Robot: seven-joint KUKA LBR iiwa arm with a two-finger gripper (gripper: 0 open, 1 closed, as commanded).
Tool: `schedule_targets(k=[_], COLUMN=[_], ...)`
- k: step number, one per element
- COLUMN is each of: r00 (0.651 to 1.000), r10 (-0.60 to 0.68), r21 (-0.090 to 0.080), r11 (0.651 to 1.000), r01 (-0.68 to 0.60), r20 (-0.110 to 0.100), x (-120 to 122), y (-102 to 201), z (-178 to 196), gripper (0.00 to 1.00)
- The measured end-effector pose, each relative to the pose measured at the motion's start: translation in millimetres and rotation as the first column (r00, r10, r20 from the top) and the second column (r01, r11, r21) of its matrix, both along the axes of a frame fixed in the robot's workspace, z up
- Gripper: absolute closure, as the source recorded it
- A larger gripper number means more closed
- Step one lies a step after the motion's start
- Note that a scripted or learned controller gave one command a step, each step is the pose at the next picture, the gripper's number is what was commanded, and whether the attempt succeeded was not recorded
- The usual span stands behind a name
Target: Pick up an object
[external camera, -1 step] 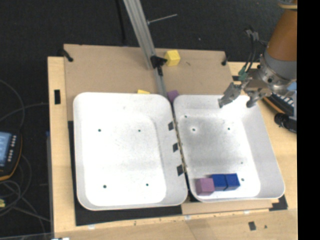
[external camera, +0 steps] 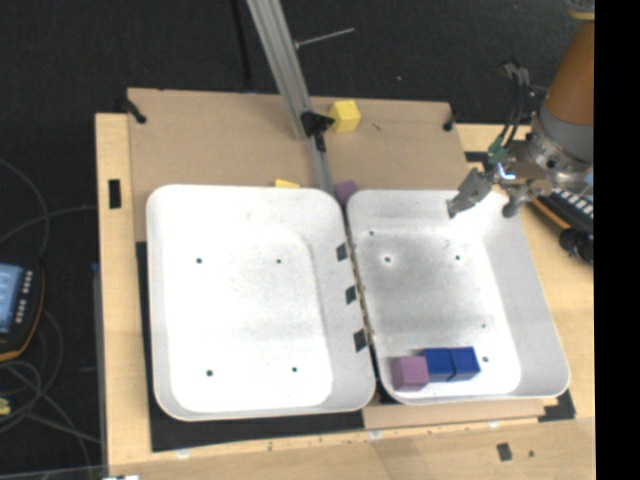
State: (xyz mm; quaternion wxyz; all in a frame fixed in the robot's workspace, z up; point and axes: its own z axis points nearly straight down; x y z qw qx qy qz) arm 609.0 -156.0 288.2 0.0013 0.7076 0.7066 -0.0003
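**Blocks wait at the right bin's near edge**

Over the right bin's (external camera: 520, 298) one-o'clock corner, the gripper (external camera: 490, 193) hangs with fingers spread, holding nothing. Toward six o'clock sit a purple block (external camera: 409, 371) and a blue block (external camera: 449, 363), touching. Both look light, rigid and flat-sided; pinching the blue one's free faces seems safest.

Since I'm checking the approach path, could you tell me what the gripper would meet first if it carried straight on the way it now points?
The gripper points down and leftward over the right bin's upper right corner. Going on, it would probably meet that bin's bare floor first; the blue blocks and purple block lie well off its line. Depth is uncertain.
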Motion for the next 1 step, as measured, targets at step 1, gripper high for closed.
schedule_targets(k=[1], r00=[1.000], r10=[0.000], r21=[0.001], r11=[1.000], r01=[0.000], r20=[0.000], x=[-15.7], y=[-5.6], z=[6.2], gripper=[0.00])
